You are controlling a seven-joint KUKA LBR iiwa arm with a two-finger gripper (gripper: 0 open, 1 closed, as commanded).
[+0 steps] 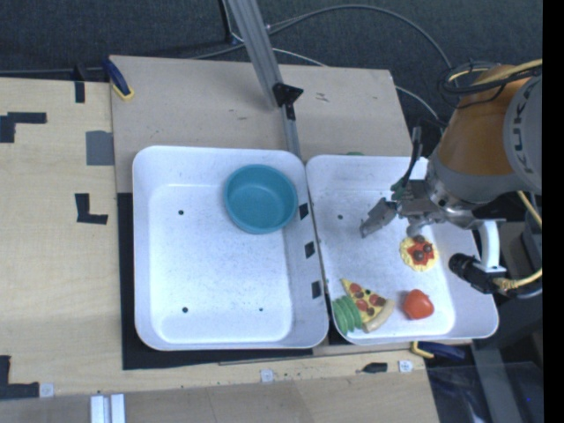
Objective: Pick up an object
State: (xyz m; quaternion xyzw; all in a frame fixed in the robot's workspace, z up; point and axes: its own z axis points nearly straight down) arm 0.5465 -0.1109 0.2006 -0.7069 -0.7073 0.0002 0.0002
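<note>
Two shallow white bins sit side by side on the bench: the left bin (167, 263) fills the centre-left of the frame and the right bin (352, 192) the centre-right. A blue bowl (260, 198) stands upright in the upper right corner of the left bin, well apart from everything else. The small toys lie gathered along the lower part of the right bin, probably where they came to rest against its sloped wall: a pizza slice (363, 305) at the lower left corner, touching or nearly touching the rim, a red tomato (419, 304) just to its right, and a round yellow piece with red toppings (419, 253) above the tomato. The arm reaches in from the right of the frame, and its gripper (395, 223) hangs over the middle of the right bin with its two dark fingers spread apart, one pointing lower left and the other down toward the round yellow piece. Nothing sits between the fingers. That piece lies nearest the gripper, so it seems the likeliest thing to be picked, though this is only a judgement.
</note>
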